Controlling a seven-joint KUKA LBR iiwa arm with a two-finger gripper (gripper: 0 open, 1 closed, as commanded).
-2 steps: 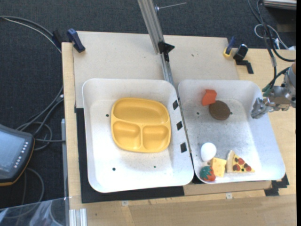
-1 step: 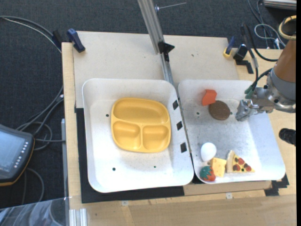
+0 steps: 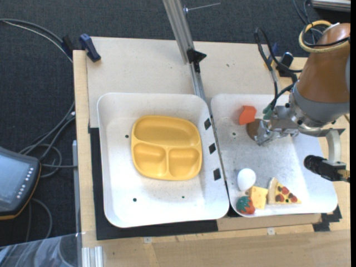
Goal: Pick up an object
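My gripper (image 3: 261, 136) hangs low in the upper half of the right bin (image 3: 311, 166), below the grey and orange arm. Its tip is against a brown round object (image 3: 253, 128), which it partly covers. An orange block (image 3: 247, 114) lies just up and left of that. Near the bin's front edge are a white egg (image 3: 246, 178), a yellow cheese wedge (image 3: 258, 196), a pizza slice (image 3: 281, 193) and a small green and red piece (image 3: 243, 204).
The left bin (image 3: 114, 149) holds a yellow divided plate (image 3: 166, 147). A metal rail (image 3: 179, 21) slants down between the bins. Black clips (image 3: 211, 147) sit on the shared rim. Cables (image 3: 272, 60) trail behind the right bin.
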